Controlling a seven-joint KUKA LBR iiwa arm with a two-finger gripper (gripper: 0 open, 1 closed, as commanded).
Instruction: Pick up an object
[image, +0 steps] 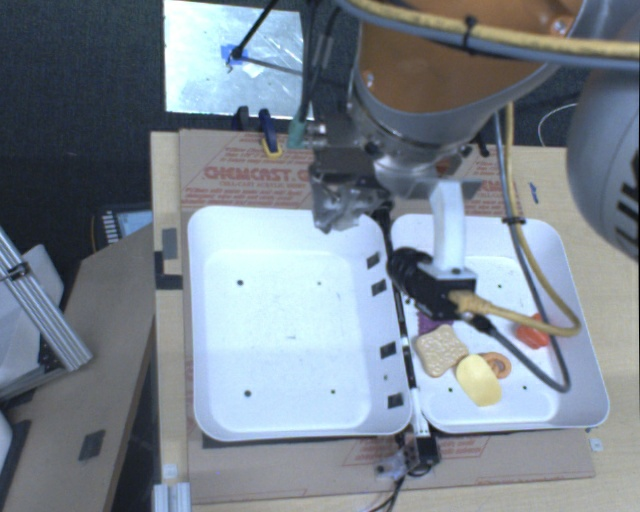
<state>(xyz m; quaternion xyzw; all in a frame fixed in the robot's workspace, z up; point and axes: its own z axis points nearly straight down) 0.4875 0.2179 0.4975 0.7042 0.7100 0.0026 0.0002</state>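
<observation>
- The pincer (340, 208) hangs over the far rim of the left bin (280, 330), at the corner next to the divide between the two bins. From where I stand I cannot tell whether it is open or closed.
- The grey arm (450, 70), with its orange band, rises up and away from the pincer toward the right.
- The left bin's white floor spreads out from under the pincer toward me, marked with a few small dark dots.
- The things to pick all lie in the right bin (550, 395), to the right of the pincer as I face the desk (163, 190), nearer me and well apart from the pincer.
- A tan, speckled cracker (440, 350) is the piece of that group nearest the pincer, lying close to the divide.
- A purple scrap (430, 326) peeks out at the cracker's edge on the pincer's side. It is mostly hidden, so I cannot tell what it is.
- A rounded yellow piece (479, 381) sits just beside the cracker on the side away from the pincer. I cannot tell whether the two touch.
- An orange ring-shaped piece (497, 365) rests against the yellow piece's far edge.
- A red-orange piece (531, 336) lies farthest to the right of the pincer, partly covered.
- A cardboard sheet (240, 172) with red lettering lies under both bins and reaches past the pincer on the far side.
</observation>
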